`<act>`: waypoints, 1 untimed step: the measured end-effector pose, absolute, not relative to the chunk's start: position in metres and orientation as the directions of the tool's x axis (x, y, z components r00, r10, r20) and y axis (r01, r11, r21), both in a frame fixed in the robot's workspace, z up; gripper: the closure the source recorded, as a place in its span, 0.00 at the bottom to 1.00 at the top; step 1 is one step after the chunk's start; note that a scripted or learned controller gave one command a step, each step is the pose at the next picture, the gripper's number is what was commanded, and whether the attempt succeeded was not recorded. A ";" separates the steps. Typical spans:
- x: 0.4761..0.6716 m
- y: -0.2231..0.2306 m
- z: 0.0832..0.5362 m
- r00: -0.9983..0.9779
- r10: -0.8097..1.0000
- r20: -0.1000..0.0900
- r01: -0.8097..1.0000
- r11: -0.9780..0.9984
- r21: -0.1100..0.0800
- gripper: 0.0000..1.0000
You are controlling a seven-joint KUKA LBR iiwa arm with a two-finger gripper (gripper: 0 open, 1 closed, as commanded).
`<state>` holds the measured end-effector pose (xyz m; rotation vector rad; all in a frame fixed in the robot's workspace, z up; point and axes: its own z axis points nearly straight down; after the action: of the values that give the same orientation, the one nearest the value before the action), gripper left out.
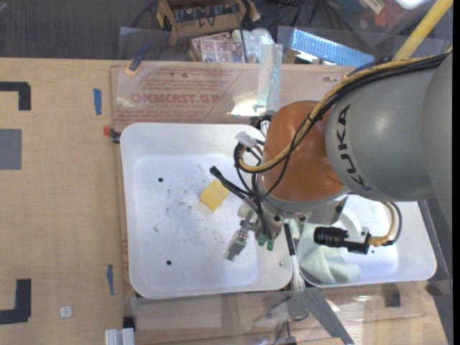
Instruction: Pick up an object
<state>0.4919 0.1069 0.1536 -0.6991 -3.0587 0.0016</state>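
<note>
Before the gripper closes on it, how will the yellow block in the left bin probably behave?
The yellow block looks like a small flat-sided piece, so it probably stays stiff and will not roll. It seems light, and the left bin looks smooth, so a push from the gripper may slide it.

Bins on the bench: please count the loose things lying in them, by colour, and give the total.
Yellow: 1, a block in the left bin, beside the hand.
Pale green-white: 1, a crumpled cloth in the right bin.
Total: 2
</note>
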 end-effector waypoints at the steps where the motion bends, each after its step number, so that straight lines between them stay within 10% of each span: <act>1: 0.502 0.141 0.204 -0.975 0.221 -0.003 0.221 0.975 0.002 0.00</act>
<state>0.5022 0.1411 0.2043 -0.3491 -3.1250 -0.0022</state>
